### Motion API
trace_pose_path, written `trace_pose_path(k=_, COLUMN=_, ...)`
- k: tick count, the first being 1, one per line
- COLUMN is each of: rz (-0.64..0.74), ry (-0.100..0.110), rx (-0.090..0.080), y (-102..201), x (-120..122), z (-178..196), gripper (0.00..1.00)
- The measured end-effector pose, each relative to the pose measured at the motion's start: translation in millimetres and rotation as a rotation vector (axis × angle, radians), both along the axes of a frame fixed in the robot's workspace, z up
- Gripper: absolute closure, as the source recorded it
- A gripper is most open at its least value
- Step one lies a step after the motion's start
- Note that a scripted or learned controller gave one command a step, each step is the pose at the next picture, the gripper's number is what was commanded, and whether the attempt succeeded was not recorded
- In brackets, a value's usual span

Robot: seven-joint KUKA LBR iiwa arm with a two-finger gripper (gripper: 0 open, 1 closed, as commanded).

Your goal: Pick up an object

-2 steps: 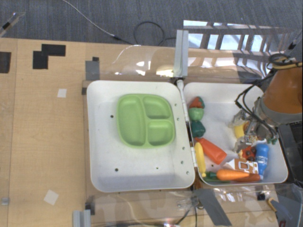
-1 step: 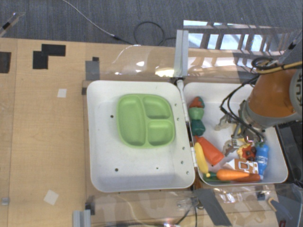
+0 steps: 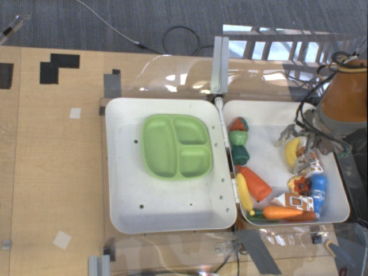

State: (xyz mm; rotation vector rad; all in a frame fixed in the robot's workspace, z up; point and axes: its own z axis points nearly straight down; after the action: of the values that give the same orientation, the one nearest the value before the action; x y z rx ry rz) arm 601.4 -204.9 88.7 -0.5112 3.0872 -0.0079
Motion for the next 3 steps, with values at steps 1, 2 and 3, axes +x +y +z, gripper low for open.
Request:
trace_pose_path(k=1, rz=0.186, ry=-0.002, rx=-0.001, y=0, x=-45, z=1, gripper=0.0)
trace_pose_path(k=2, rz=0.188, ry=-0.019, rx=-0.005, y=1, x=-39, z=16, gripper=1.0)
trace_pose_path(k=3, rz=0.189, ry=-0.018, rx=-0.004, y=2, x=-39, z=16, gripper=0.0)
